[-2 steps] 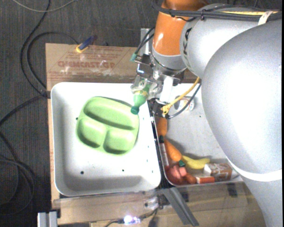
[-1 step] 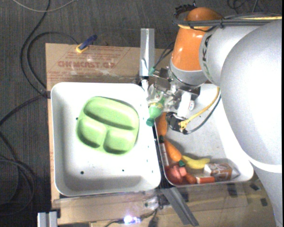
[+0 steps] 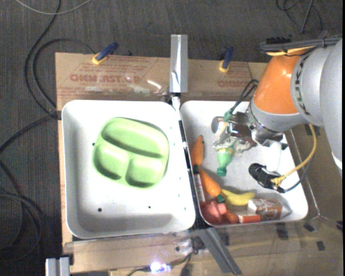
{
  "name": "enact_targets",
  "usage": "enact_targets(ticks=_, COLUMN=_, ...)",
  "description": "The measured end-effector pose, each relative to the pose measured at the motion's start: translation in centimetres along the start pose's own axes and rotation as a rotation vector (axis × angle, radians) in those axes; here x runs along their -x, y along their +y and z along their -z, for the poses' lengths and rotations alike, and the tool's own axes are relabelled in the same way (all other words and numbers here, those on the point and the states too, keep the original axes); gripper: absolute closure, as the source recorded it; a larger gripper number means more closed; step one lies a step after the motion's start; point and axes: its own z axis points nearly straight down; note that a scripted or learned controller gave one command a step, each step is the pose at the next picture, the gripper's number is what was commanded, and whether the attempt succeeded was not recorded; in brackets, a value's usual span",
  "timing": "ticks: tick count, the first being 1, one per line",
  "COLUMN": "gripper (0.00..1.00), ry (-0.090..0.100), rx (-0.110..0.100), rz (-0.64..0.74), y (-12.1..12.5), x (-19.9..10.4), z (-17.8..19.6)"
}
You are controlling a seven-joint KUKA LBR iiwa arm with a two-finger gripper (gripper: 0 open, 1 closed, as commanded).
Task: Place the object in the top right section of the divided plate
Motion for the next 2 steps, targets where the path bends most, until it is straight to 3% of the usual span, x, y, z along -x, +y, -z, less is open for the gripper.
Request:
enact_targets(ticks=1, gripper=1.00, ry=0.002, rx=-0.001, rz=-0.210, y=-4.6, x=-5.3, z=0.0)
enact_targets(ticks=2, gripper=1.00, ry=-0.003, rx=0.002, rz=-0.321, y=2.7, x=-12.7, z=2.8)
